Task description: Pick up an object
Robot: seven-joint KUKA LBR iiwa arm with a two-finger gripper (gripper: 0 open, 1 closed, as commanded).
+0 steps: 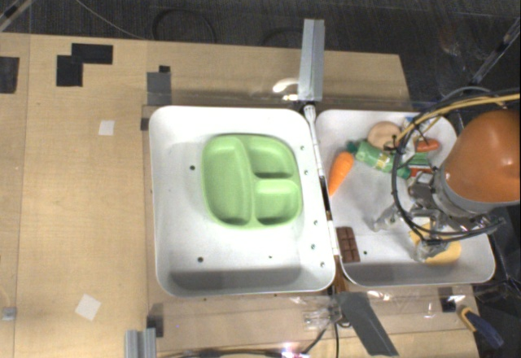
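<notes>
Jaw state hidden under wrist; cannot tell. Gripper (419,226) low in right bin (358,133), near carrot (339,172). Nothing lifted yet; pick pending.

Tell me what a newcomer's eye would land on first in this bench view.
First, the green divided plate, sitting in the middle of the left bin. Next, the arm's orange band looming over the right bin, where a toy carrot lies near the left wall and a chocolate bar lies at the front left corner.
</notes>
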